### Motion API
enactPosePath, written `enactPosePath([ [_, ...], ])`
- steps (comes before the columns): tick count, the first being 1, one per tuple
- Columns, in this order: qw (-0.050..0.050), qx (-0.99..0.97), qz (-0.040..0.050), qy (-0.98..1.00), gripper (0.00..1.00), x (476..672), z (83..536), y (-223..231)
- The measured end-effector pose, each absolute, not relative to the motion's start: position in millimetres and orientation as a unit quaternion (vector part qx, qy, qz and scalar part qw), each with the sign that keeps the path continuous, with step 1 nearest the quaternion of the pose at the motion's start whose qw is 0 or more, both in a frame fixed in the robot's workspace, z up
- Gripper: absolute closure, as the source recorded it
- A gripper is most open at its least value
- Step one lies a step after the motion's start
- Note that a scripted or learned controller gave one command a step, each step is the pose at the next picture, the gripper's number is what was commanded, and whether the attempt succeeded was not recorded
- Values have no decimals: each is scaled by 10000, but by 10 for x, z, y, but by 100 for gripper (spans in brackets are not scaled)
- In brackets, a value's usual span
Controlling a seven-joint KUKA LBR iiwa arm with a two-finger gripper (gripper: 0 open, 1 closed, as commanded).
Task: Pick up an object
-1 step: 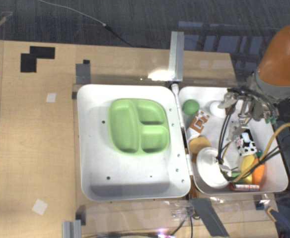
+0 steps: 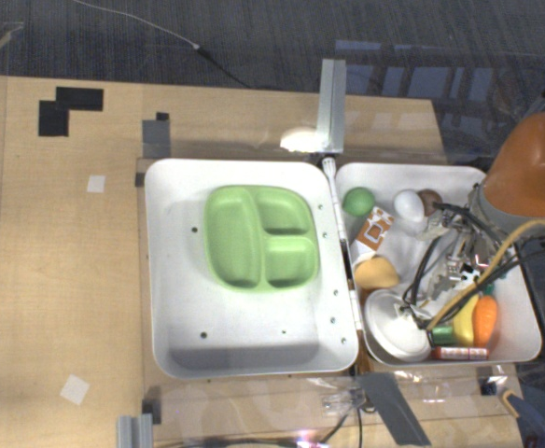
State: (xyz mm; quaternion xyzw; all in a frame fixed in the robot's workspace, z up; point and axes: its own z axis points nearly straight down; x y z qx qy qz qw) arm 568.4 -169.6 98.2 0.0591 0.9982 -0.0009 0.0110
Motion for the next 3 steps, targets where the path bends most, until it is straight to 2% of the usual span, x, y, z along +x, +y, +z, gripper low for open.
enactPosePath([
  [1,207,755,-34,9969,0,5236,963,-1630],
  [2,186,779,-55,9968,0,5284,951,-1433],
  [3,69,-713,-12,9974,0,5972,1183,-1616],
])
